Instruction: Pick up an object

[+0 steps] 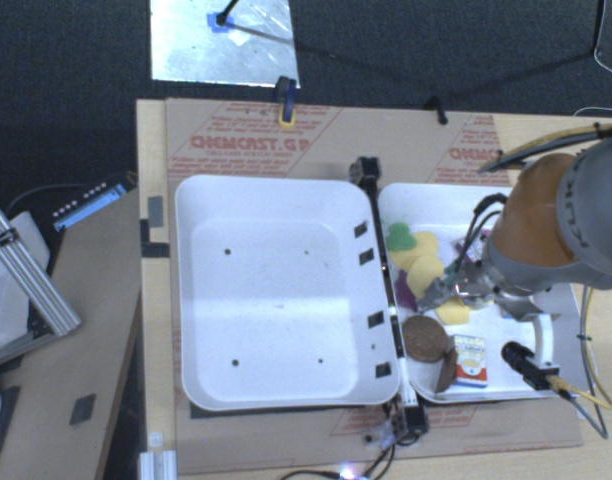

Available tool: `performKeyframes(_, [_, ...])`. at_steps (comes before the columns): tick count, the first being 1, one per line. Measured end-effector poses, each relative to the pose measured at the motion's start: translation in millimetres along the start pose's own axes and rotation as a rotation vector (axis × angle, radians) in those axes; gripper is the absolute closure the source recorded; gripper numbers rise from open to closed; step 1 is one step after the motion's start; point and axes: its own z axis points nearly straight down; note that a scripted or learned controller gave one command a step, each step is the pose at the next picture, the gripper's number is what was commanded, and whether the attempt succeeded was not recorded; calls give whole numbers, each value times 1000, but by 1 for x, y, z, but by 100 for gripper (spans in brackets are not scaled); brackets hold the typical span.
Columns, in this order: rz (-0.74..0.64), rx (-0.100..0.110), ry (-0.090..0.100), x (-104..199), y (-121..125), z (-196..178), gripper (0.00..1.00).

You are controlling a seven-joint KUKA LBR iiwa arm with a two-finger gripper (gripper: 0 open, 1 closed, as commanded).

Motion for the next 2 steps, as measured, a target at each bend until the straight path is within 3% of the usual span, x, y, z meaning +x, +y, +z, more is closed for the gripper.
performKeyframes(1, [1, -5, -2, -2, 2, -12, 100])
performKeyframes(2, [-3, -21, -2, 24, -7, -213, 100])
